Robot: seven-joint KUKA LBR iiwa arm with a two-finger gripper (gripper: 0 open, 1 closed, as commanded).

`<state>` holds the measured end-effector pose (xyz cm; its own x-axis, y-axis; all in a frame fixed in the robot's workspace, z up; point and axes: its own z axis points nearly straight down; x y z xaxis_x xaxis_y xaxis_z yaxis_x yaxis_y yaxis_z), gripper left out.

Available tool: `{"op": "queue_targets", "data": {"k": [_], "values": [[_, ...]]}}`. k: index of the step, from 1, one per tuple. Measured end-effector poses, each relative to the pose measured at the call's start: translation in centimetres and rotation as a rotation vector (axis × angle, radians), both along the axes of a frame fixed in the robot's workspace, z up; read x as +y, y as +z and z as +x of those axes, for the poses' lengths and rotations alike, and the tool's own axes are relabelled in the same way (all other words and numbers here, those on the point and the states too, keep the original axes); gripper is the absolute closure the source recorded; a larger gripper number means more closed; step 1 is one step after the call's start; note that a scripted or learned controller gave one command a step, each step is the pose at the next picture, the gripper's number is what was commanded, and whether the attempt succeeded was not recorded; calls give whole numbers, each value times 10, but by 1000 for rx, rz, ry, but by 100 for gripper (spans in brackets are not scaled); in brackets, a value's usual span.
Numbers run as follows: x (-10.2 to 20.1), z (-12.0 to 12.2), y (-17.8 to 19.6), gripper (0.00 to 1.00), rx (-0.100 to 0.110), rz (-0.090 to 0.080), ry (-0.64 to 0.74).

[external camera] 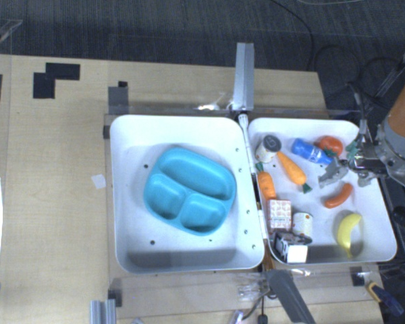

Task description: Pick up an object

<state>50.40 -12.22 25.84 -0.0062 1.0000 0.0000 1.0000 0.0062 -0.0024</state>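
Observation:
The right bin [385,248] holds several small items. Among them are a blue bottle [309,151], a red-orange round piece [329,143], an orange carrot [291,169], a red sausage [338,195] and a yellow banana [349,231]. My gripper [333,173] reaches in from the right. It hangs over the bin's upper right part, between the blue bottle and the red sausage, just right of the carrot. Nothing visibly hangs from it.
A blue divided plate [189,189] lies in the left bin [128,241]. Along the right bin's left side sit a small grey round cap [271,143], a short orange piece [266,185], a waffle-patterned square [279,213] and black-and-white blocks [294,247]. A metal post [244,76] stands behind the divider.

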Motion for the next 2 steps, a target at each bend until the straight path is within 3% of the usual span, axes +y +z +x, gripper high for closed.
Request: {"op": "queue_targets", "data": {"k": [1,2], "values": [[-3,84,-166,0,-2,0,-13],[-2,85,-158,100,-1,1,-11]]}}
